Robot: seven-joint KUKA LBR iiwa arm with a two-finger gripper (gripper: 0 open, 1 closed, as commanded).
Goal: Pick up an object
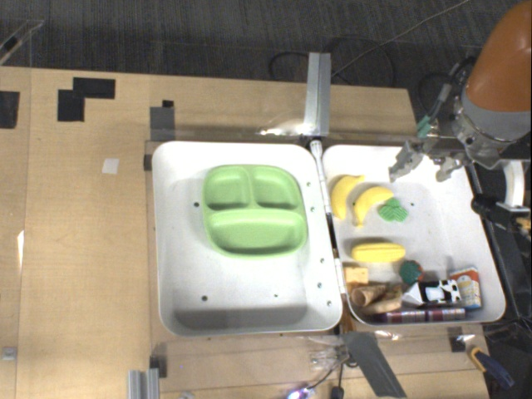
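Arm: grey with orange band, enters from the upper right of the frame, wrist over the far right corner of the right bin.
Gripper (426, 163): hangs above the upper part of the right bin; its two fingers are spread apart, one finger (404, 161) to the left, the other to the right, with nothing between them.
Right bin (465, 223): shallow, white, right of frame centre; its contents sit toward the left and lower sides.
Bananas (357, 198): two yellow curved pieces side by side in the upper left of the right bin, below and left of the gripper, apart from it.
Green leafy item (393, 212): small, touching or just beside the right banana's lower end; cannot tell which.
Yellow oblong item (378, 252): lies flat below the bananas, mid-left of the bin.
Dark green item (410, 270): small, just right and below the yellow oblong.
Lower clutter: tan blocky piece (357, 274), brown rolled item (376, 294), black-and-white item (439, 290), orange-labelled packet (468, 288), a dark stick shape (428, 312) along the bottom edge; packed close, details blurred.
Left bin (179, 248): white, left of centre, touching the right bin along a shared edge.
Green tray (253, 209): divided, three compartments, resting in the upper middle of the left bin.
Bench (75, 248): pale wood, black markers at upper left.
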